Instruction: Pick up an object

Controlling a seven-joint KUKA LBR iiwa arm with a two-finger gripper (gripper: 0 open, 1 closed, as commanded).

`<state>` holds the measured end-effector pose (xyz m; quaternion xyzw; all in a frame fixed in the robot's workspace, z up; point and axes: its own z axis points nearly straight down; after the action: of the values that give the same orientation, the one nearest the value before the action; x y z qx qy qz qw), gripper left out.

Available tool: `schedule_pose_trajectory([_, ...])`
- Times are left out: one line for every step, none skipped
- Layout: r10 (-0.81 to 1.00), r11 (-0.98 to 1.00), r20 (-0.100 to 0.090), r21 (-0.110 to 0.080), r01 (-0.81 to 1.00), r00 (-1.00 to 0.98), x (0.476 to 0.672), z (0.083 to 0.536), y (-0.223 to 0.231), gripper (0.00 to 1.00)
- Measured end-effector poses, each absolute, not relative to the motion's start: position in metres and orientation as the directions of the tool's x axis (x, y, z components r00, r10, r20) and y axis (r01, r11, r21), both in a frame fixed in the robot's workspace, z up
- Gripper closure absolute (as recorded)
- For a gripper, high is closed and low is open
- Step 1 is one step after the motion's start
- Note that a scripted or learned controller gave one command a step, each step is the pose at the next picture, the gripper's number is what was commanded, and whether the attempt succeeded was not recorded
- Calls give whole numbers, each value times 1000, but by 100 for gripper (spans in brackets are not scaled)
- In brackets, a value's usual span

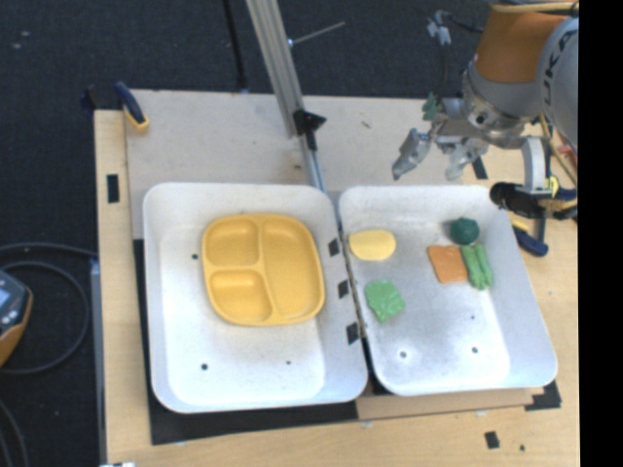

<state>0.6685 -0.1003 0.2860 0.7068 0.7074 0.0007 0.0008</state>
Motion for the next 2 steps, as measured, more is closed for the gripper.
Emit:
schedule_pose_trajectory([1000,0,-2,-2,1000,0,669,242,-107,0])
schedule_pose_trajectory([1000,1,-1,-3,1000,-1,666,196,-101,0])
